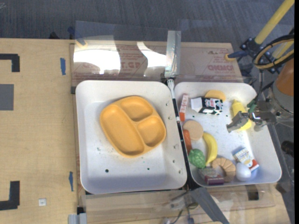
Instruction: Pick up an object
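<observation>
The right white bin (268, 146) holds several toy foods. Near its right wall lies a yellow toy (238, 108). My gripper (244, 121) hangs low over that toy's near end, and its fingers look open, one on each side of the yellow tip. Nothing is lifted off the bin floor. Further left are a banana (210, 146), a green broccoli (196, 157), a tan round piece (193, 129) and a black-and-white carton (208, 105).
The left white bin (88, 139) carries an orange divided plate (132, 124). In the right bin's near corner lie a white egg (243, 172), a blue-and-white carton (243, 155), a bread piece (224, 166) and a purple box (211, 176). A red-and-white box (183, 106) leans by the divider.
</observation>
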Controlling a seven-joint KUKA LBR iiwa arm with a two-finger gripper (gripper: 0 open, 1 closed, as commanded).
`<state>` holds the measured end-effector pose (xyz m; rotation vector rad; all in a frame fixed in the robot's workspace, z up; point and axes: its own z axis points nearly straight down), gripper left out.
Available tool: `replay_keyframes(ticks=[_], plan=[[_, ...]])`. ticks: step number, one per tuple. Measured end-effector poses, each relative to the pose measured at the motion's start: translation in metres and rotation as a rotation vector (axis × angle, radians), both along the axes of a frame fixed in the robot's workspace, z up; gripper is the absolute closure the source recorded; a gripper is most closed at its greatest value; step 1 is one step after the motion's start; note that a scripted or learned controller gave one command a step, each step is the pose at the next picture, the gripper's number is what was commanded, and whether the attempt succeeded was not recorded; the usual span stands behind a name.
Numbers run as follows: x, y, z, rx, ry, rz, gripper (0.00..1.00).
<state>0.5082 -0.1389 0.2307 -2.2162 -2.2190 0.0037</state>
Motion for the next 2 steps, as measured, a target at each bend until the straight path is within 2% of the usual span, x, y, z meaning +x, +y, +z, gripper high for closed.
replay_keyframes(ticks=[1, 2], plan=[[0.038, 0.015, -0.141, -0.002, -0.003, -0.22, 0.0], [-0.028, 0.041, -0.143, -0.001, -0.01, -0.163, 0.0]])
